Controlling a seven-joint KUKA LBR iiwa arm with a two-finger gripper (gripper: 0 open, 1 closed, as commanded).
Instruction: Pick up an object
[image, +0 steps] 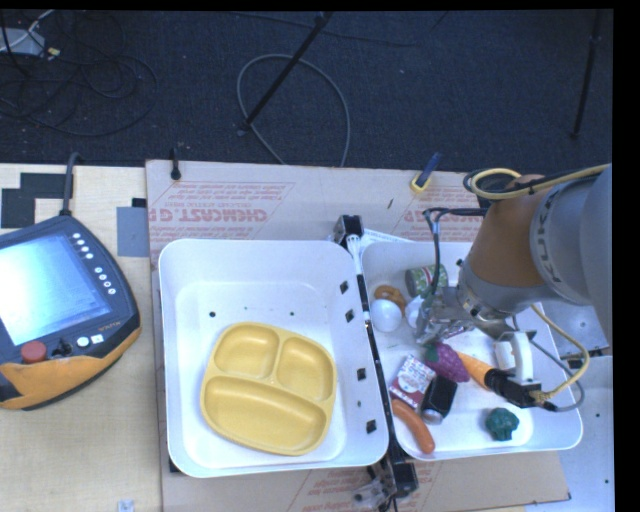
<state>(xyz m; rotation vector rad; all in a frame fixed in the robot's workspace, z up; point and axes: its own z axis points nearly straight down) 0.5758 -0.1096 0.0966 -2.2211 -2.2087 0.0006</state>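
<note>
- Purple and oblong, an eggplant-like toy (450, 362) lies in the right bin (560, 432) just below the jaws (437, 322), its long axis running from upper left to lower right; which end is the stem is hard to make out.
- An orange carrot toy (476, 369) lies touching it on the right, on much the same slant.
- The jaws hang low over the bin's upper middle; the wrist and cables hide the fingers, so I cannot tell whether they are wide, narrow or gripping anything.
- Left of the jaws sit a white ball (386, 316) and a brown rounded piece (388, 296); a green-and-white can (426, 279) just above is partly hidden by the arm (520, 250).
- Below lie a red-and-white packet (411, 379), a dark block (438, 398) and an orange sausage-like toy (413, 426), slanting down to the right.
- A green lump (504, 423) sits well to the lower right.
- Far left, the other bin (190, 270) holds a yellow divided plate (268, 387).
- The arm is cut off at the right.
</note>
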